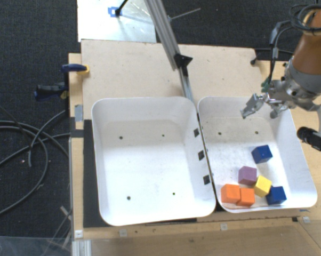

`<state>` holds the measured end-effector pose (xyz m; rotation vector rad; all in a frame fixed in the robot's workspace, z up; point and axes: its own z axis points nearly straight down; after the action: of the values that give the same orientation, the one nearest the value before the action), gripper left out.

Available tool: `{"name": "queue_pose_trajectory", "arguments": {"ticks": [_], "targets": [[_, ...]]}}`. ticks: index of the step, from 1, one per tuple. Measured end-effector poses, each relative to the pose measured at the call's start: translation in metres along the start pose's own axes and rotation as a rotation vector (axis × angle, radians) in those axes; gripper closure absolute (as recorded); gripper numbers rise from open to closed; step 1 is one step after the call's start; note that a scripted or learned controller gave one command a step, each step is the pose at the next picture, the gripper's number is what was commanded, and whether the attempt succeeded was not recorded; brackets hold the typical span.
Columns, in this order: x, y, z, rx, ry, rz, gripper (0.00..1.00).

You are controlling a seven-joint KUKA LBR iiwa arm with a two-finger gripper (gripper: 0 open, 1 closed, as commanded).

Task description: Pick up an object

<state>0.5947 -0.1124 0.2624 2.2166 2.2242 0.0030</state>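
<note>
The gripper (263, 104) hangs over the far end of the right bin (224, 122), up at the arm's end, and nothing sits between its fingers. How wide they stand I cannot tell from this slant, so no call on that.

All the candidates lie below the gripper in this view, toward the near end of the same bin. Closest to it is a blue block (262, 153), standing alone with bare floor on every side. Further on, a purple block (248, 174) and a yellow block (263, 185) touch corner to corner, with a second blue block (276, 194) just beside the yellow one against the near wall. Two orange blocks (238, 194) sit pressed together beyond the purple.

My pick for a clean grab: the lone blue block. It is the shortest trip and leaves room for a finger on each side. Come down square to its flat faces, centred, and low enough to seat. The cluster risks catching a neighbour or nudging blocks apart.
</note>
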Motion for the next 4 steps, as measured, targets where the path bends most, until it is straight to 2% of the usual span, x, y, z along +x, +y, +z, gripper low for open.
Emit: {"name": "queue_pose_trajectory", "arguments": {"ticks": [1,2,3,4], "targets": [[-0.054,-0.062,0.111,0.01,0.0,0.007,0.0],[-0.092,-0.052,0.075,-0.003,-0.004,0.004,0.0],[-0.073,-0.055,0.176,0.006,0.001,0.001,0.0],[-0.075,-0.053,0.161,-0.001,-0.001,0.0,1.0]]}}
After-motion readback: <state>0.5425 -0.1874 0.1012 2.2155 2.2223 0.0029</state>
